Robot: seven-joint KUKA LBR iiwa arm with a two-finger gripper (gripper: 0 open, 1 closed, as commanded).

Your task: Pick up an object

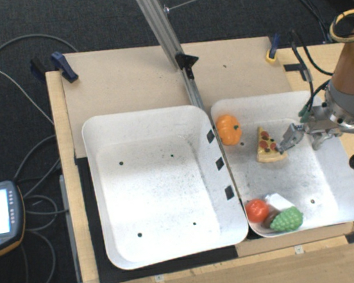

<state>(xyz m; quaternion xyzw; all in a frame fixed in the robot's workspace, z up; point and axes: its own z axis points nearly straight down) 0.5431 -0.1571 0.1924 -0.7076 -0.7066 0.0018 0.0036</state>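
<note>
Camera view: my end effector (pixel 287 140), fingers parted, reached the pizza slice (pixel 267 146) just beside it; closing on it looked next.

A pizza-slice toy (pixel 267 145) lies flat in the right bin (pixel 337 181), near an orange pumpkin (pixel 228 129).

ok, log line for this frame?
phase: reaching | gripper: at pizza slice, right bin | grasp: unconfirmed | others: orange pumpkin, tomato, green toy
</note>
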